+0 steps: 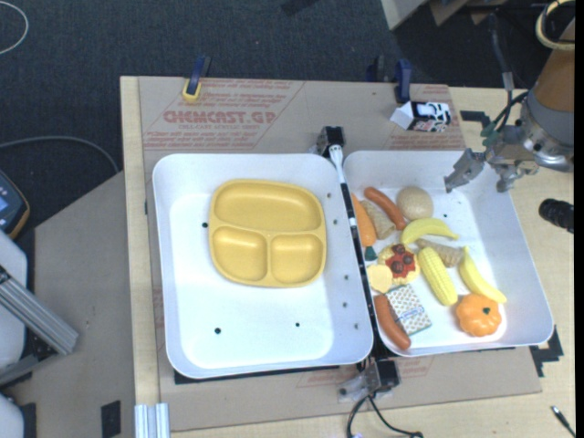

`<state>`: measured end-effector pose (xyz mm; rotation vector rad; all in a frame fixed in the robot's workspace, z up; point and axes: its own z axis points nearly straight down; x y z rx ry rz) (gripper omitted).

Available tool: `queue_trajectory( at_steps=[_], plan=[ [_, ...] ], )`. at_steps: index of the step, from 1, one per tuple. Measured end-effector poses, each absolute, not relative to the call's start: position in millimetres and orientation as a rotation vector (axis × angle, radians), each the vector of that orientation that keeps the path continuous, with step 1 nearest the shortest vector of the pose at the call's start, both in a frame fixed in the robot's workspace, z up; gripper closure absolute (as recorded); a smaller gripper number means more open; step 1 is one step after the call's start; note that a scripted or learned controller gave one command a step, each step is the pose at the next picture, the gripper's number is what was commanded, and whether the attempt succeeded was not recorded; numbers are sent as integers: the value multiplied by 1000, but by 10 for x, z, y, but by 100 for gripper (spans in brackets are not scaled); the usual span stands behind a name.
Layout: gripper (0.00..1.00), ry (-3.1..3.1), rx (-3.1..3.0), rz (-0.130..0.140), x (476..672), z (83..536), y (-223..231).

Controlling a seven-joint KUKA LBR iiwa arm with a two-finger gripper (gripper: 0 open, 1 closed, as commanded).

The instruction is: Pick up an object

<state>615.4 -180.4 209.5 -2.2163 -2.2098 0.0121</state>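
Open hand (481, 175) above bin, toy food (429, 263) below-left.

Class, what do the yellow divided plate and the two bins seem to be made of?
Yellow divided plate: probably molded plastic, matte; even colour, rounded compartment ridges. Left bin and right bin: likely thin formed plastic, smooth, slightly glossy; rounded corners, soft sheen.

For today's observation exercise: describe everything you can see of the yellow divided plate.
The yellow divided plate looks like matte plastic, a rounded rectangle with three compartments: one long one at the far side and two smaller ones nearer the camera. It lies flat and upright in the left bin, towards its far half, with nothing in it.
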Motion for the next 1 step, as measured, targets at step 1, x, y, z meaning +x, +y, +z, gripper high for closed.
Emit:
queue_trajectory(
  at_steps=[1],
  plan=[
    [0, -2222, -2222, 0, 6185, 2180, -1801]
  ],
)
